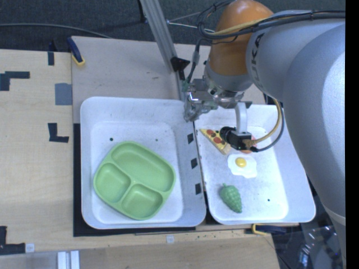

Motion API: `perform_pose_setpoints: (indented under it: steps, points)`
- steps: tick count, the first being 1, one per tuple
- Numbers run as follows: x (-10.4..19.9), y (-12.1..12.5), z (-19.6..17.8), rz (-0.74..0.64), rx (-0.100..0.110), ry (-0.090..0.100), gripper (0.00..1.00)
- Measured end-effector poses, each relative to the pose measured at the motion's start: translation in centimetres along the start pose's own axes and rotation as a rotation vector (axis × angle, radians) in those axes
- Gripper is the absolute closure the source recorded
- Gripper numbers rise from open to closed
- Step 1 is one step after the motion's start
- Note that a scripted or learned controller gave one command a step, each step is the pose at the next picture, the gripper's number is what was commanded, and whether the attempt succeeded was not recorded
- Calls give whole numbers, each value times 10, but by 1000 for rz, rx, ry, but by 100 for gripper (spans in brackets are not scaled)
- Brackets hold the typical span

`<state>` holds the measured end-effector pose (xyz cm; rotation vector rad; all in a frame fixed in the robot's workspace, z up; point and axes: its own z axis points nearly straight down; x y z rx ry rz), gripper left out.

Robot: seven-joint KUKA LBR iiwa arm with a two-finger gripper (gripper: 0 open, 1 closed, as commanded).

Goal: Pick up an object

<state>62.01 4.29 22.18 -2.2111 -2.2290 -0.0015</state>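
Observation:
Three toy foods lie in the right bin (291, 206): a pizza slice (213, 138) at the upper left, a fried egg (242, 166) in the middle, and a bumpy green fruit (231, 198) near the front. My gripper (192, 110) hangs below the orange wrist band, over the divider between the two bins at their far end. It sits just up and left of the pizza slice. Nothing can be seen held in it.
A green divided plate (134, 179) lies in the left bin (90, 116). A black connector (234, 138) on a yellow cable hangs from the arm just right of the pizza slice. A slanted metal post (159, 24) rises behind the bins. The grey arm covers the right bin's far right.

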Motion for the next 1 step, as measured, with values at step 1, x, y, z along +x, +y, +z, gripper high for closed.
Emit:
perform_pose_setpoints:
  steps: [1]
  points:
    - [49,-16,6,1,3,-2,100]
